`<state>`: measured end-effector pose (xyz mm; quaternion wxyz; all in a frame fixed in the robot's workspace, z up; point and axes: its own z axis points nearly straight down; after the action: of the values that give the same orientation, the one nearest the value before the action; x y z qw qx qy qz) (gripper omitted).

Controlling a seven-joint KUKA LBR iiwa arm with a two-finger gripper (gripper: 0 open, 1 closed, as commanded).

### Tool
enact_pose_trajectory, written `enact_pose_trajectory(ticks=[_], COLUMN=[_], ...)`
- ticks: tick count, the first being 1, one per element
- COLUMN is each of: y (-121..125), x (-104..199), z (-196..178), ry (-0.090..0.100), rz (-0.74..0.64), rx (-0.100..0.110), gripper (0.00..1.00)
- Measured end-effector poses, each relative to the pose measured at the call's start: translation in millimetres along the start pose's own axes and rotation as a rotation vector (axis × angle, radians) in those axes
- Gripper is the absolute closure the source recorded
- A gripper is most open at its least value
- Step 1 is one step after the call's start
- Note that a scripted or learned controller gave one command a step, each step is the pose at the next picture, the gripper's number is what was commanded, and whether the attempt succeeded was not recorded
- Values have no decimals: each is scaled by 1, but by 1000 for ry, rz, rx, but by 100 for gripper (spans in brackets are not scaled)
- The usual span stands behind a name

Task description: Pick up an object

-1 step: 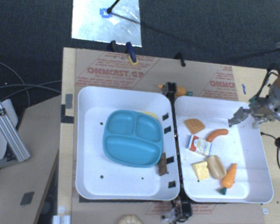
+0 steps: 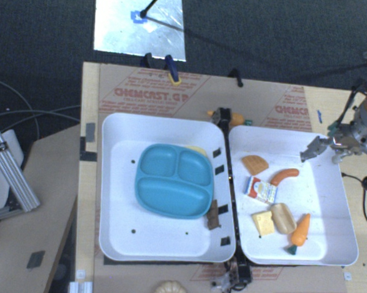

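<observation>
Objects in right white bin (image 2: 336,203): orange plastic sausage (image 2: 284,176), tan cookie-shaped piece (image 2: 255,164), red-white carton (image 2: 261,191), yellow cheese block (image 2: 264,223), beige bread roll (image 2: 283,217), orange carrot (image 2: 300,230). Left white bin (image 2: 115,188) holds blue sectioned plastic tray (image 2: 173,179). Gripper (image 2: 315,147) over right bin's top edge, nothing between fingers; can't tell how far open.

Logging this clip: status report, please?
Gripper over right bin, upper right, nothing between fingers. Sausage nearest, just below it, untouched. Nothing in the way.

Claw (image 2: 322,148) hovers over right bin (image 2: 336,203) (toy food below); blue tray (image 2: 173,179) sits in left bin (image 2: 119,169).
</observation>
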<state>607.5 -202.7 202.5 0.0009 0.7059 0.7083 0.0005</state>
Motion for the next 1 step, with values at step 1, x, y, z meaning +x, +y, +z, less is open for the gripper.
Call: enact_pose_trajectory(ticks=[1], y=[3], x=[6], z=[44], ry=[1], rz=[-2], rx=[3], gripper=[0])
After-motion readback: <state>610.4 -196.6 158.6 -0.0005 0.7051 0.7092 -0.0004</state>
